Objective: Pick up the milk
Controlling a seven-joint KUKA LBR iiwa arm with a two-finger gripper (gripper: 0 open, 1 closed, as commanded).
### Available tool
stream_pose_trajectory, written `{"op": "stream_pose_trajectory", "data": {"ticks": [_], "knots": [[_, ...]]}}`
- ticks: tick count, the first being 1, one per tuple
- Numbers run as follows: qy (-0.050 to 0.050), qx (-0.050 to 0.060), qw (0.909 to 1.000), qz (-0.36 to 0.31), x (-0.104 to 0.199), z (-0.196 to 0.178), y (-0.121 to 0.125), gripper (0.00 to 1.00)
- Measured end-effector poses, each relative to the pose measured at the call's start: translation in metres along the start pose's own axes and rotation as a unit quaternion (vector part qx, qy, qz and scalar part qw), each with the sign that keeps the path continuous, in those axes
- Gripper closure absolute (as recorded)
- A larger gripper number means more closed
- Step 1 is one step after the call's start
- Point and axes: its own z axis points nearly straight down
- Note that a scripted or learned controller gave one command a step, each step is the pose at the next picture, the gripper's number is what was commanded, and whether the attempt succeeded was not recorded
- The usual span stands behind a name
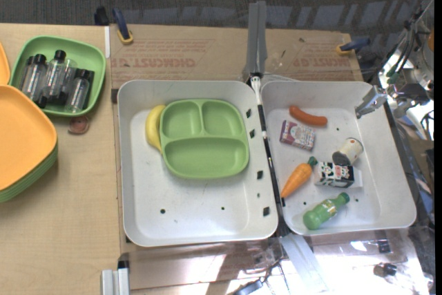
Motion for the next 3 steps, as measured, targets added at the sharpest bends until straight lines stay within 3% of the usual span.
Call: {"op": "stream_pose_trajectory", "data": {"ticks": [1,2,3], "knots": [[0.000,0.000,0.9991,0.043,0.046,0.106,-0.010,0.00],[0.000,-0.002,0.9965,-0.083,0.043,0.157,-0.078,0.00],[0.000,-0.003,0.9966,-0.082,0.042,0.147,-0.077,1.00]]}}
